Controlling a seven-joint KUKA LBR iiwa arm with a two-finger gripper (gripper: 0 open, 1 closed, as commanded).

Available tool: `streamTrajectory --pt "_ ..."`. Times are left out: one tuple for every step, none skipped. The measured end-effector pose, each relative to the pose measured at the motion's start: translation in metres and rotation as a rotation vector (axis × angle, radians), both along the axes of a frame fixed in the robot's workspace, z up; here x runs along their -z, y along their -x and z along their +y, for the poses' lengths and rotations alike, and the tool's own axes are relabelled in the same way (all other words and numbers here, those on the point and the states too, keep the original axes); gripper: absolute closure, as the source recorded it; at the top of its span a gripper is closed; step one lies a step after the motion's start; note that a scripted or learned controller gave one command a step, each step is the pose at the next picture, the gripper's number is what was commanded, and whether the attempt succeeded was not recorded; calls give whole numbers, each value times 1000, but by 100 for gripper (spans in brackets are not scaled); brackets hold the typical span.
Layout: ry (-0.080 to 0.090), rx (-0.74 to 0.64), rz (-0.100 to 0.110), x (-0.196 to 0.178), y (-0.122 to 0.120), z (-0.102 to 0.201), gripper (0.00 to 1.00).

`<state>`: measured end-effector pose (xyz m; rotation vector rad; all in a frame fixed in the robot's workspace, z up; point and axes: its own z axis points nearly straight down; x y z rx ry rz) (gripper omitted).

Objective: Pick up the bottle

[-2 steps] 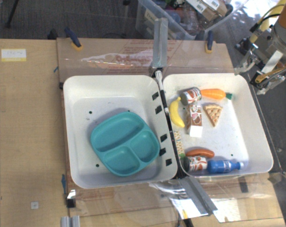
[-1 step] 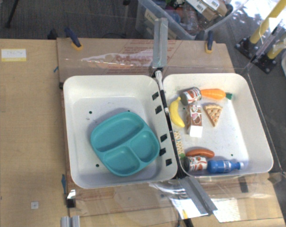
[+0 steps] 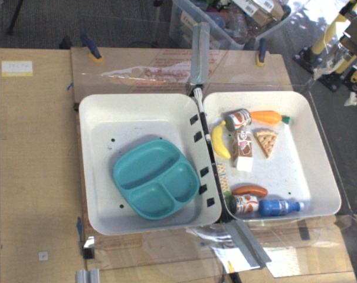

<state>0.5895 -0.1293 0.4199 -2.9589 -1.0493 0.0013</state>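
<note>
The blue bottle [image 3: 278, 207] lies on its side in the right bin [image 3: 320, 158], at about 6 o'clock of that bin's floor, close along the near wall. Its long axis runs almost from 9 o'clock to 3 o'clock, with the 3 o'clock end lifted a touch toward the top of the view. The narrow neck and cap point to 3 o'clock; the broad base faces 9 o'clock.

The base touches, or very nearly touches, a red-and-white can [image 3: 245, 204] that also lies on its side in the bin's 7 o'clock corner. Just beyond the can, toward 12 o'clock, rests a red sausage [image 3: 249, 190], roughly parallel to the bottle.

Farther off at 12 o'clock from the bottle sit a brown-and-white carton [image 3: 244, 149], a yellow banana [image 3: 219, 141] at its 9 o'clock side by the divider, and a pizza slice [image 3: 265, 142] at its 3 o'clock side. Beyond those, by the far wall, lie a second can [image 3: 238, 119] and an orange carrot [image 3: 267, 117].

The left bin [image 3: 87, 158], at 9 o'clock, bears a teal divided plate [image 3: 156, 178].

The arm's pose and whether the claw is spread or pressed together cannot be told.
</note>
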Motion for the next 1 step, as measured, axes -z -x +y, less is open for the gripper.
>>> streamTrajectory --pt "0 6 1 -11 30 89 0"
